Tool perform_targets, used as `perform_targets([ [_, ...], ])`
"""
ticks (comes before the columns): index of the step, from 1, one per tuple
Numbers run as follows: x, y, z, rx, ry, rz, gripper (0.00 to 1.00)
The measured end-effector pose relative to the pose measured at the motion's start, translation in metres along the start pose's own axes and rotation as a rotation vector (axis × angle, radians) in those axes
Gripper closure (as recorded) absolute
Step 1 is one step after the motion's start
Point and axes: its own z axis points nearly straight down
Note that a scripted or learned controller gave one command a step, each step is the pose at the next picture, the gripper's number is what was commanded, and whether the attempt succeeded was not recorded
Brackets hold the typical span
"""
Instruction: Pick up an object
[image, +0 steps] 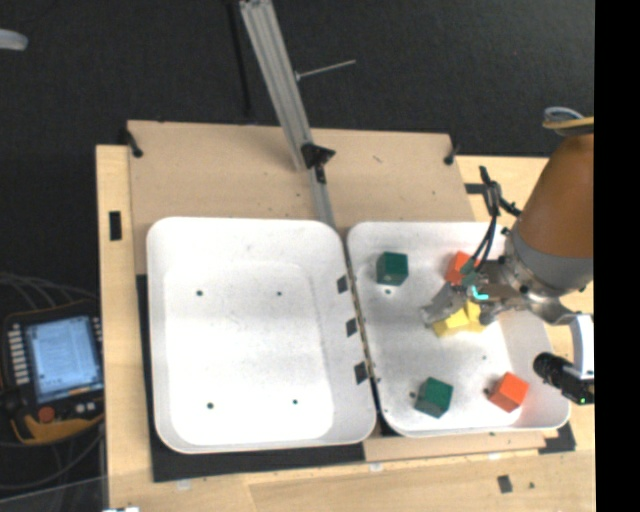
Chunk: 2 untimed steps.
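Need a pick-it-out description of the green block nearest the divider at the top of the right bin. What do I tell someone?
Start at the right bin, the one the arm reaches into. Along its far side, close to the seam with the left bin, sits a green block, standing apart from everything else. The other green block lies at the near edge, and the orange blocks and the yellow one sit further right, by the hand.

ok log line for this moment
gripper over yellow block, right bin | grasp unconfirmed | two green, two orange blocks loose
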Motion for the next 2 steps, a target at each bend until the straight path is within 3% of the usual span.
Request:
perform_targets([
  [2,0.006,0.008,0.089,0.004,-0.001,0.002,0.0],
])
